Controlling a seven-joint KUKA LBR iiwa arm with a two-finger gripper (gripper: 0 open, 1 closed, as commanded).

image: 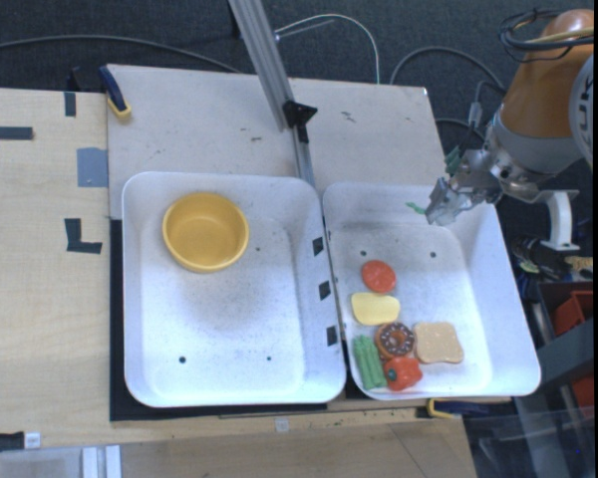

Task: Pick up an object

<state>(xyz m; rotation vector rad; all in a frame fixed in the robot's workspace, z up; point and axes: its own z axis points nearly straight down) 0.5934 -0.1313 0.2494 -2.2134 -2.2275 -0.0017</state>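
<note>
Six small toy foods sit bunched at the near end of the right bin (506, 297), so you have lots to choose from. Closest to you are a green ridged stick (369, 362) and a shiny red piece (404, 373), touching each other. Just behind them are a round brown donut (395, 340) and a flat slice of toast (439, 344). Then come a smooth yellow lump (376, 309) and a red round one (379, 276).

They all look like hard, light plastic. The round ones may slip away, and the flat toast looks easier to grab.

Farther back, the gripper (445, 207) hangs over the far corner of that bin, well apart from the food. It holds nothing, and you cannot tell if it is open or closed. I think it must come nearer and go down first.

In the left bin (140, 297) there is a yellow bowl (205, 230), set by itself. Both bins rest on the bench (40, 267).
</note>
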